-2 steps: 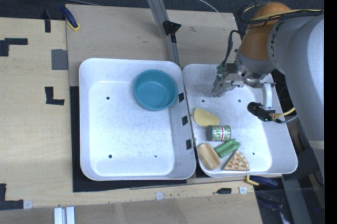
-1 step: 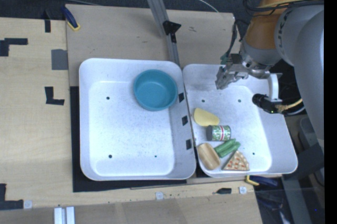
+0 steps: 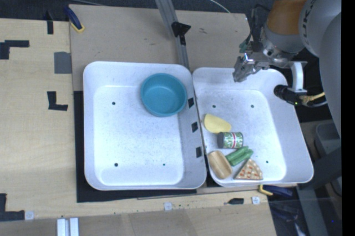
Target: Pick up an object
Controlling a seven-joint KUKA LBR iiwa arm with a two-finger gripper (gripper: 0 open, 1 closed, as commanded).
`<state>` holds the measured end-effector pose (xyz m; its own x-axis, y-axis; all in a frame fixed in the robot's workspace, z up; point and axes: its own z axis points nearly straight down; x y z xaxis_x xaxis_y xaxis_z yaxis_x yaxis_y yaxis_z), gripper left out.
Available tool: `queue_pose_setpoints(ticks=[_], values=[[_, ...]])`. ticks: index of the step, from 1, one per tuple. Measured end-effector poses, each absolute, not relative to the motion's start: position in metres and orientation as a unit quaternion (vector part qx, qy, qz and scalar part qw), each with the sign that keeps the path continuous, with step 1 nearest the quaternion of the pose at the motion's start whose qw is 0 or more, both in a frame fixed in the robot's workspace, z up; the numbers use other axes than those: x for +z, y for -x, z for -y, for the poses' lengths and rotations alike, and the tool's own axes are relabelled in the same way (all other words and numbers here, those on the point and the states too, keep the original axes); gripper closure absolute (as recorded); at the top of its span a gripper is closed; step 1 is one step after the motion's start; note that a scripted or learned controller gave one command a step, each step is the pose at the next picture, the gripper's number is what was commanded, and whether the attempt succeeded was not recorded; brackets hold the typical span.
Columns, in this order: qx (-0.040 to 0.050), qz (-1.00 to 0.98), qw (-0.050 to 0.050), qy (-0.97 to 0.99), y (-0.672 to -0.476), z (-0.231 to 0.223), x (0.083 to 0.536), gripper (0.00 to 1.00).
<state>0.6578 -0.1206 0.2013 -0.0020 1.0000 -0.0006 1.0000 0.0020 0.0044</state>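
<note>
My gripper [image 3: 242,73] hangs over the far edge of the right bin [image 3: 288,135], well above its floor, with nothing seen between its fingers. In the near part of that bin lie a yellow piece [image 3: 216,123], a small green can [image 3: 230,140], a green vegetable [image 3: 239,155], a bread roll [image 3: 219,164] and a pizza slice [image 3: 249,170], clustered together. A blue bowl [image 3: 163,94] sits upright in the far right corner of the left bin [image 3: 111,135].
A grey metal pole [image 3: 166,7] slants down from the top to the gap between the bins. Black clips [image 3: 194,126] line the divide between the bins. Cables [image 3: 299,97] trail by the right bin's far right rim.
</note>
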Motion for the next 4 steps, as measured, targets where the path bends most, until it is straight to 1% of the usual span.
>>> queue_pose_setpoints(ticks=[1, 2, 3, 4], values=[[0.0016, -0.708, 0.003, -0.707, -0.656, 0.126, 0.264, 1.0], [-0.0011, -0.708, -0.001, -0.706, -0.636, 0.085, 0.248, 1.0], [-0.0013, -0.709, -0.002, -0.706, -0.604, 0.041, 0.236, 1.0], [-0.001, -0.709, -0.002, -0.705, -0.581, 0.003, 0.236, 1.0]])
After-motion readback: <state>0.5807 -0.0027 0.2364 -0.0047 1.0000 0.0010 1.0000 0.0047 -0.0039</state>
